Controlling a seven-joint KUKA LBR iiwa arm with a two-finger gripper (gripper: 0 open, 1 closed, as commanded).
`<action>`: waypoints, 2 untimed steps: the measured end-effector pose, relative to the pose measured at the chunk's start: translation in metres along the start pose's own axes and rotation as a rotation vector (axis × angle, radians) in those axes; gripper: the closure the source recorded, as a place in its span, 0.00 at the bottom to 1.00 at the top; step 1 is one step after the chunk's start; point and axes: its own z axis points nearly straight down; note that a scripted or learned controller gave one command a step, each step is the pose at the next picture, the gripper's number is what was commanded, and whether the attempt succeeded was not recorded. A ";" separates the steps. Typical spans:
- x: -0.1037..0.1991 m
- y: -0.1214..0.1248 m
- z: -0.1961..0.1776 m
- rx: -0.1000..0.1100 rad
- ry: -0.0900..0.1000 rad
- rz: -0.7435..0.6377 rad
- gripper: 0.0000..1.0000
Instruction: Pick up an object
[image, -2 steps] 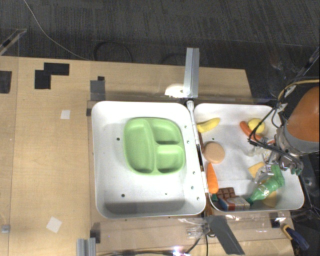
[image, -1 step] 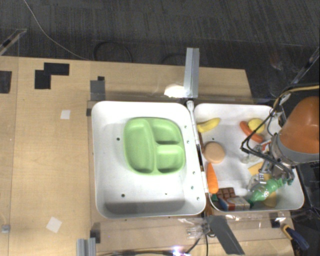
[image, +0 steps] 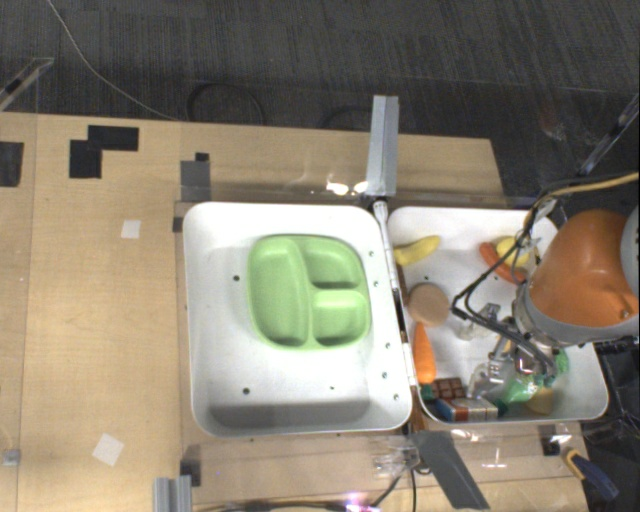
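In the right bin (image: 470, 236) lie a yellow banana (image: 417, 249), a round tan object (image: 429, 302), an orange carrot (image: 425, 354), a multicoloured cube (image: 449, 396) and a green object (image: 523, 385) near the front right. An orange and yellow item (image: 503, 256) sits by the far right wall. My gripper (image: 503, 372) reaches down into the front right part of this bin, just left of the green object. The arm's orange band (image: 590, 268) hangs above it and hides part of the bin.
The left bin (image: 215, 300) holds a green divided tray (image: 305, 290). A metal post (image: 383, 145) stands at the far end of the wall between the bins. Cables loop around the wrist over the right bin.
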 end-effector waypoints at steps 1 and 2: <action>-0.017 0.040 0.000 0.003 0.003 -0.161 0.00; -0.035 -0.055 -0.016 -0.003 0.009 -0.681 0.00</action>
